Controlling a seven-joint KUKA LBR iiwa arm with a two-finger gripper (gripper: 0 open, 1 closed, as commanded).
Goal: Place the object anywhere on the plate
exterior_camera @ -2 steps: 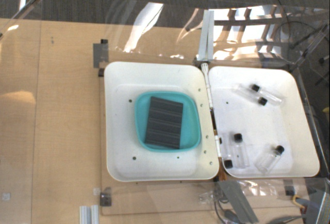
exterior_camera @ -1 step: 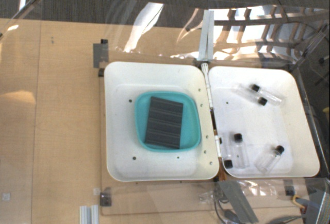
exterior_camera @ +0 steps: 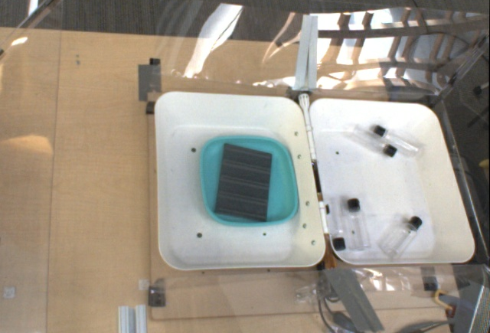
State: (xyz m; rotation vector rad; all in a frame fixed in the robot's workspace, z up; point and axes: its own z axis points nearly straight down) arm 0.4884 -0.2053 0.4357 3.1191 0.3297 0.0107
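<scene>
From above, the wooden bench carries two shallow white bins side by side, their inner edges touching along a seam that runs from 12 to 6 o'clock just right of the middle of the view. In the left bin a teal plate with rounded corners sits close to the centre, a little toward the bin's 6 o'clock side. The object, a dark grey ribbed rectangular block, lies flat on the plate, wholly within its rim, with its long side running roughly from 12 to 6 o'clock and tilted slightly clockwise; teal shows all round it, widest at the plate's 9 o'clock side. The right bin holds four small clear vials with black caps, well apart from the plate. Two of them lie near each other toward the bin's 12 o'clock: one vial and just beside it, toward 4 o'clock, a second vial. A third vial lies toward the bin's 7 o'clock, and a fourth vial lies toward its 5 o'clock. A small black bracket stands on the bench at the left bin's 11 o'clock corner, and another bracket below its 7 o'clock corner. Glare from a clear panel falls across the bench's far edge at 12 o'clock.
</scene>
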